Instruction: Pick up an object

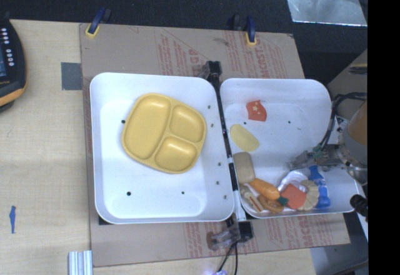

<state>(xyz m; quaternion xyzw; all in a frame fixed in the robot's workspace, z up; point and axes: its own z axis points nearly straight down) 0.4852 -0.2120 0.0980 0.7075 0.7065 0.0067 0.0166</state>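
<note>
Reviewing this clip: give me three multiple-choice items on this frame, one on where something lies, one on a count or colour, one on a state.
1. Where does the yellow tray lie?
A. left bin
B. right bin
C. on the cardboard

2. How many compartments does the tray have?
A. two
B. three
C. five

3. How does the red piece lie?
A. buried in the pile
B. on the yellow tray
C. alone on the bin floor

Answers: 1 A, it sits inside the left bin. 2 B, one long hollow and two smaller ones show. 3 C, bare floor of the right bin surrounds it, away from the pile at the near edge.
</note>
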